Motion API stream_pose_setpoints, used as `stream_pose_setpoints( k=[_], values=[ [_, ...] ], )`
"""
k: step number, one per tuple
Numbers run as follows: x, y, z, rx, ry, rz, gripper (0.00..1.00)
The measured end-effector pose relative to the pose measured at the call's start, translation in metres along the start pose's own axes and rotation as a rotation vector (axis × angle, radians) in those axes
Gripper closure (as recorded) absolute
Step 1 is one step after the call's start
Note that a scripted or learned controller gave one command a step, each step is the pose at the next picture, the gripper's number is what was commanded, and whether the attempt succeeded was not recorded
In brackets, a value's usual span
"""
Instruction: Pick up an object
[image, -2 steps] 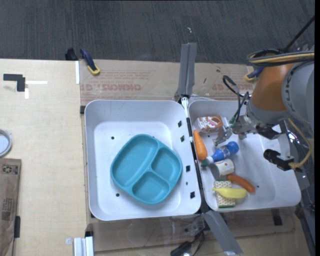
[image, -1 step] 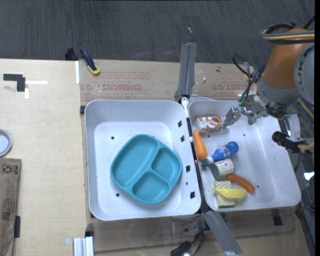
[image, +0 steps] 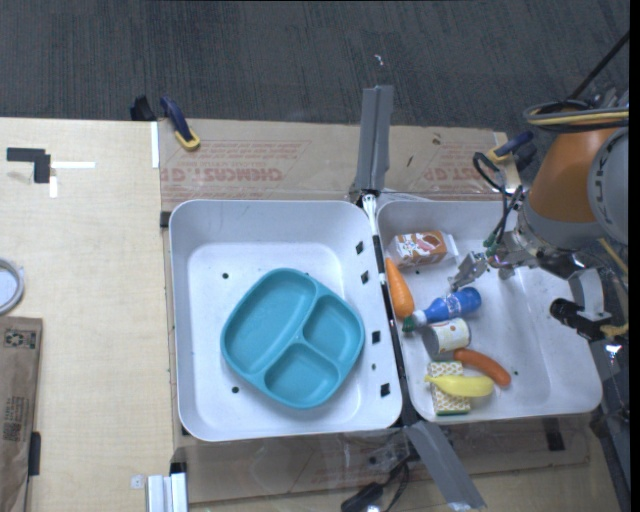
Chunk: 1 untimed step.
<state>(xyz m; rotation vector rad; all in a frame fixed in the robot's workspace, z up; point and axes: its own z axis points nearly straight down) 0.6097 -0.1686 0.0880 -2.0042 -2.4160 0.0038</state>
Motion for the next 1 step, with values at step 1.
stream_pose_setpoints(
  k=[1],
  values=[
    [-0.0014,-0.0002,-0.0055,0.002,0.001,0.003,1.0]
  ],
)
